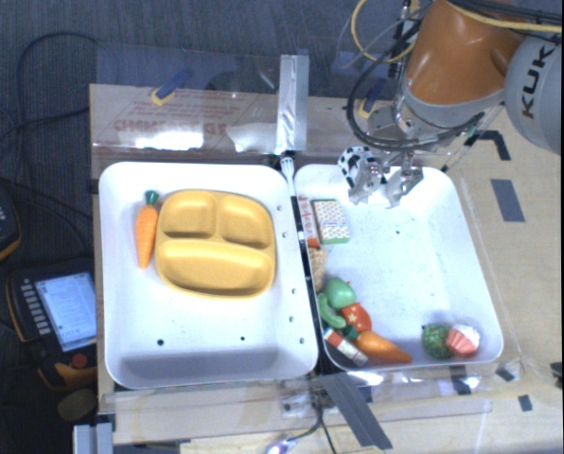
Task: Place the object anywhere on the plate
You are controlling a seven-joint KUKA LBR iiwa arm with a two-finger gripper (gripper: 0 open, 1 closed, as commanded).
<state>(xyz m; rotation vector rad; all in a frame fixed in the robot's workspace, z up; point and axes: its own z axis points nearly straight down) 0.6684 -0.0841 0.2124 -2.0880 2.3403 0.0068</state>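
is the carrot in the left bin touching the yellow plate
Cannot tell. In the camera view the carrot lies right along the yellow plate's left edge, with no plain gap or contact visible.

A yellow plate (pixel 215 242) sits in the left bin (pixel 121 329) with a carrot (pixel 146 234) just beside it, while the gripper (pixel 383 183) hangs over the far end of the right bin (pixel 471 253), which has a small box (pixel 331 221) and toy food (pixel 358 329) inside.
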